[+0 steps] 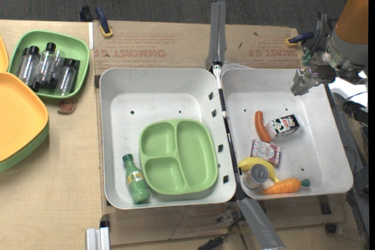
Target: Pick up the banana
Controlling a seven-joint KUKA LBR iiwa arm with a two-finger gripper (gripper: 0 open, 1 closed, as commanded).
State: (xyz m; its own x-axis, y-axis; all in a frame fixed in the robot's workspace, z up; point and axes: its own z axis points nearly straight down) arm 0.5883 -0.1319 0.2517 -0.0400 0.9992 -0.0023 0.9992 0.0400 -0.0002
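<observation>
White right bin (328,126) beneath arm's gripper (300,86), banana (258,164) well apart.

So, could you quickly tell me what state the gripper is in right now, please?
Gripper: over the right bin's upper right corner, apart from the banana; open or shut cannot be told.

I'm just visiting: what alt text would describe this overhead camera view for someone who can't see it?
A robot gripper hovers over the far corner of the right bin, away from the banana, which lies at the near edge beside a carrot, a sausage and two small cartons. The left bin holds a green divided tray and a green bottle.
</observation>
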